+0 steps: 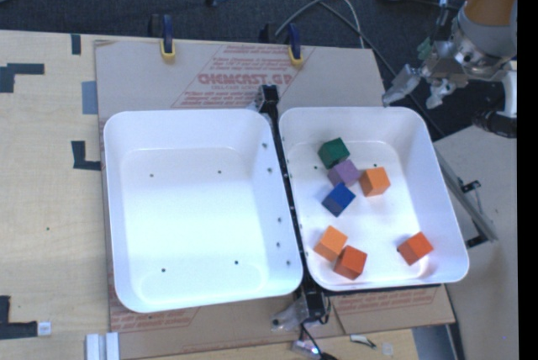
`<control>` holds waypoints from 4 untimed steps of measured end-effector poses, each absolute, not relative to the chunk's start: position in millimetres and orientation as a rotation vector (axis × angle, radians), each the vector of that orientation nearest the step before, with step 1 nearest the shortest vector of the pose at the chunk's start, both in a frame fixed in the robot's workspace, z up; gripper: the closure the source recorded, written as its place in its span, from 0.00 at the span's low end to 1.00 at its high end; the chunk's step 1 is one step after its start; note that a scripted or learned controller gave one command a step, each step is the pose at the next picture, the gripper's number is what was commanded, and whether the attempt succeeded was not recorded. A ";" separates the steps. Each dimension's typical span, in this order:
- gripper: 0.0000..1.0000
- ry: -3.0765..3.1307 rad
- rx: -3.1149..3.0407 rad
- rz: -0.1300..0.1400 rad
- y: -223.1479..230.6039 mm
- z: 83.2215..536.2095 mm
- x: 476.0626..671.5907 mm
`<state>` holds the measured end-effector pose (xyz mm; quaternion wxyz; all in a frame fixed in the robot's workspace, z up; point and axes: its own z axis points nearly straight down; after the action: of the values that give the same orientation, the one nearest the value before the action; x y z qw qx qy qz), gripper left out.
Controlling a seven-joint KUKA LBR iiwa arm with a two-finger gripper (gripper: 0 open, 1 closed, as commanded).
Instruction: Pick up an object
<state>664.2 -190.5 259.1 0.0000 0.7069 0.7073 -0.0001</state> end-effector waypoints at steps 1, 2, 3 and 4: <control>0.00 2.228 2.227 -0.008 -177.3 116.3 636.5; 0.00 2.228 2.217 0.000 -94.8 88.6 590.7; 1.00 2.221 2.220 0.001 -98.2 99.9 591.2; 1.00 2.230 2.209 0.012 11.6 192.6 596.5</control>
<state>596.5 11.6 192.6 0.0013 0.7037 0.7105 0.0037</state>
